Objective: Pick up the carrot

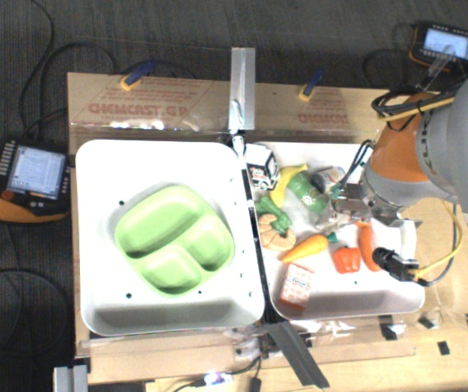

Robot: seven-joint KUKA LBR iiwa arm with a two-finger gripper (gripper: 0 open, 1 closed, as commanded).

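The carrot (pixel 307 248) is orange and tapered. It lies slantwise in the middle of the right bin (pixel 356 302), with its thin tip toward the lower left. My gripper (pixel 337 213) hangs over the bin just above and to the right of the carrot's thick end, low among the items. The wrist body hides whether anything sits between its jaws. The arm, with its orange band (pixel 397 153), reaches in from the right.
Around the carrot lie an orange pepper (pixel 347 259), a long orange piece (pixel 367 244), a green bottle (pixel 305 192), a yellow banana (pixel 283 182), a small box (pixel 296 285) and a pumpkin-like toy (pixel 274 233). A green divided tray (pixel 175 239) sits in the left bin (pixel 103 300).
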